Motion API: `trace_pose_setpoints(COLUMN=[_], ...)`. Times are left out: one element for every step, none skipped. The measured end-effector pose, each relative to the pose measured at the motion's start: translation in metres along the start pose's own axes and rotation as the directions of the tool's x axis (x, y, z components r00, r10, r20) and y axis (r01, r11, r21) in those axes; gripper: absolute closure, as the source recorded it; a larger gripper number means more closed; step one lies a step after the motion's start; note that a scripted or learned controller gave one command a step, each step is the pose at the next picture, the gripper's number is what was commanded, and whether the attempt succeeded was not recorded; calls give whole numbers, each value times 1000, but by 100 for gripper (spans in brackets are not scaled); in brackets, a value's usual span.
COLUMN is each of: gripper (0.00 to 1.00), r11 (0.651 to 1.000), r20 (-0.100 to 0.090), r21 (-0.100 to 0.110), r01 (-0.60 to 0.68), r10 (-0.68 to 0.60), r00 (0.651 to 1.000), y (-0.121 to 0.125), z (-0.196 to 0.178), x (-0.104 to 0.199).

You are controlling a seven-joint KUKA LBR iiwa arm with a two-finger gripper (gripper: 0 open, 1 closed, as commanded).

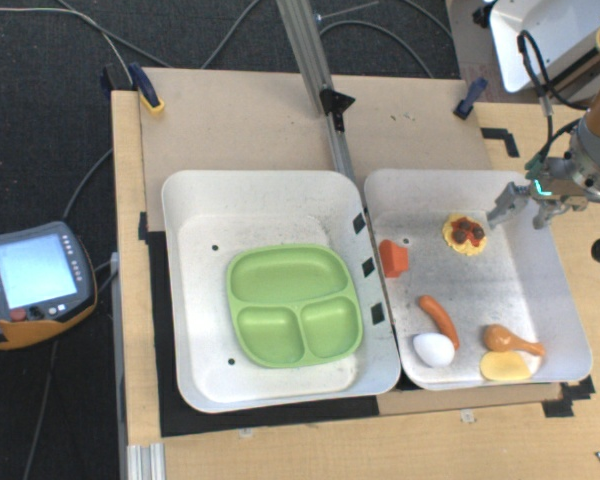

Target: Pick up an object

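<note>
Camera view, as I read it from my desk: far to the pincer's left sits the left bin (pixel 185 218), carrying a green divided tray (pixel 295 303). Closer in, across the seam, the right bin (pixel 570 333) holds an orange block (pixel 394 258) by its left wall, well left of and slightly below the pincer. An orange carrot (pixel 438 318) and a white egg (pixel 434 349) lie lower still (the egg just under the carrot's tip). A small yellow tart with dark berries (pixel 465 234) sits just left of and below the pincer. A drumstick (pixel 510 341) and a yellow slice (pixel 507 367) lie well below it. The pincer (pixel 522 208) hangs at the bin's upper right; I see its two fingers spread apart, with nothing between them.
</note>
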State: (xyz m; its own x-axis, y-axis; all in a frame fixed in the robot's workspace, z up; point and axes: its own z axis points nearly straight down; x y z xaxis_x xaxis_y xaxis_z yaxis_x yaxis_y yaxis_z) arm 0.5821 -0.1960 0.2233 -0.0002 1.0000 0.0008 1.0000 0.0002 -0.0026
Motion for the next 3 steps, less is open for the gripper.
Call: trace_pose_setpoints(gripper=[0, 0, 0], r11=[1000, 1000, 1000], r20=[1, -1, -2], r21=[-2, 2, 5], r01=[1, 0, -1], r10=[-1, 0, 1], r00=[1000, 1000, 1000], y=[1, 5, -5], z=[-1, 42, 95], x=[0, -2, -2])
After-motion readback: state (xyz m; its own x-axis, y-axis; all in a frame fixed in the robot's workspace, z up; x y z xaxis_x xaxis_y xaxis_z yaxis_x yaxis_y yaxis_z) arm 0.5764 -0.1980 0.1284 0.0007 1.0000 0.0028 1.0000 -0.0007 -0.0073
